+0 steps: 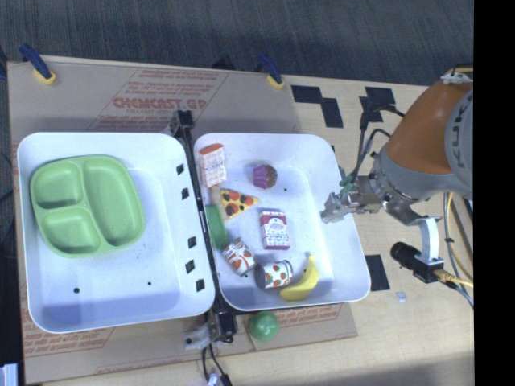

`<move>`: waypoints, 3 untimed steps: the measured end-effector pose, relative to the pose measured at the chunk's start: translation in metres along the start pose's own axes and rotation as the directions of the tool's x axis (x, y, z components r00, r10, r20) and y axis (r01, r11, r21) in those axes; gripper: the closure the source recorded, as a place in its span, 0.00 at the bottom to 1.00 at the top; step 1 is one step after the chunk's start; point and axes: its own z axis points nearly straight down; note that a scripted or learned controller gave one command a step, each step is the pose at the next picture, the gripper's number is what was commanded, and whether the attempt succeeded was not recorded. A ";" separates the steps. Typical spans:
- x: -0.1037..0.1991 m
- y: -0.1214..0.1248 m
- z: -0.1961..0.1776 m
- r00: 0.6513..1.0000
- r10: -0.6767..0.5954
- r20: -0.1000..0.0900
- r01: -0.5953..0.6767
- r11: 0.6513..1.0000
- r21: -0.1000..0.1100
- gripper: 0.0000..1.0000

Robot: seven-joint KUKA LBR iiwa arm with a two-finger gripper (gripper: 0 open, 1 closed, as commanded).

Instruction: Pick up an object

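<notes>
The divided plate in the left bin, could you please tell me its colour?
Light green; the divided plate shows plainly in the camera view.

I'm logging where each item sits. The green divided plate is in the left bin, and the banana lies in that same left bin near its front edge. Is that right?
Not quite. The camera view shows the banana in the right bin, near its front edge, beside a small can. The green divided plate is in the left bin, as you said.

The grey arm with the orange band point(430, 147) is cut off at the right. Print on the small red-and-white carton point(274, 230) cannot be read.
</notes>
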 end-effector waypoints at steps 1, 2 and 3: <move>0.000 -0.036 -0.028 1.000 0.002 -0.001 -0.002 1.000 -0.001 1.00; 0.000 -0.035 -0.034 1.000 0.001 0.001 -0.001 1.000 -0.004 1.00; 0.020 -0.035 -0.017 1.000 -0.001 0.001 0.001 1.000 -0.002 1.00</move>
